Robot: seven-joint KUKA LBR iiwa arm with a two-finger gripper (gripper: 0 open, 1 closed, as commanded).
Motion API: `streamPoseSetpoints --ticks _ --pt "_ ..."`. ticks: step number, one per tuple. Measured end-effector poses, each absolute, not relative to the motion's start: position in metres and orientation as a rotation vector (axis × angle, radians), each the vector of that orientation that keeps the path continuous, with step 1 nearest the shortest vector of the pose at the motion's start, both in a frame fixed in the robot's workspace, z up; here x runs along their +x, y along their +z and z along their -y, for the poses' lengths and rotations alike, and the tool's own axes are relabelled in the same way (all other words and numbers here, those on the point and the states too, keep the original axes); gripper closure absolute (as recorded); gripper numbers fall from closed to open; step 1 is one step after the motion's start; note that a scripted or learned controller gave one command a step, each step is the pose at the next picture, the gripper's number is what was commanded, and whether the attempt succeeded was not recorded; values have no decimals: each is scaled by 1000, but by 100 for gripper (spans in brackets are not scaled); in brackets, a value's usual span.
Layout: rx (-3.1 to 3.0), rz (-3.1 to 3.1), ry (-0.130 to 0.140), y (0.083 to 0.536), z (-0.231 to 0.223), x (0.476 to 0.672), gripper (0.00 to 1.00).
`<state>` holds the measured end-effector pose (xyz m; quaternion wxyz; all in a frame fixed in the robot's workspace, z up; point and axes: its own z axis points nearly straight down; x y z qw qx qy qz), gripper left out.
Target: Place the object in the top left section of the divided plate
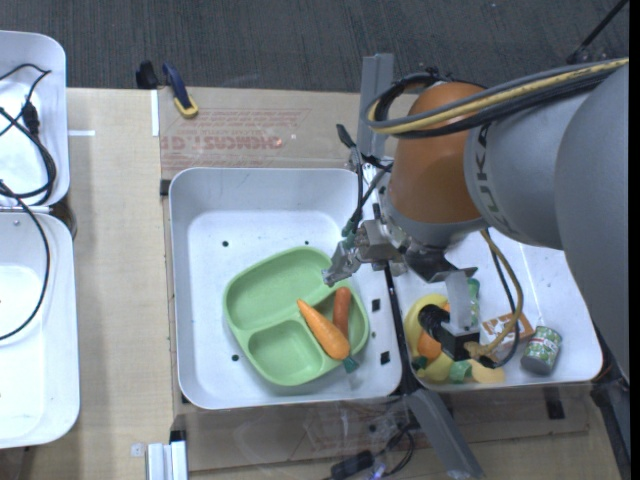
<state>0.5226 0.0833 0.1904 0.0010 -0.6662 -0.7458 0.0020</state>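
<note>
A green divided plate [262,290] lies in the left bin [200,268]. Its large top left section is bare green. An orange carrot [325,330] lies at a slant across the plate's right side, over the divider. A darker red-orange piece [343,308] rests just right of it, near the plate's right rim. My gripper [338,266] hangs over the plate's upper right rim, just above the red-orange piece. Nothing shows between its tips. The arm's orange band [435,168] and grey body cover much of the right bin.
The right bin [570,268] holds a yellow toy [432,313], a small can [541,349], a snack packet [500,328] and green bits. A wall divides the two bins. Black cables [25,148] lie on white trays at far left. A blue clamp [178,90] sits at the back.
</note>
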Motion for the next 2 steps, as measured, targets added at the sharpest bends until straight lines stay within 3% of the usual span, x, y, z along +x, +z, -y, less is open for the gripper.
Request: streamPoseSetpoints --ticks 1,2 --pt "-2244 2196 6 190 -69 510 0" --pt "-1908 2495 4 191 -70 555 0"
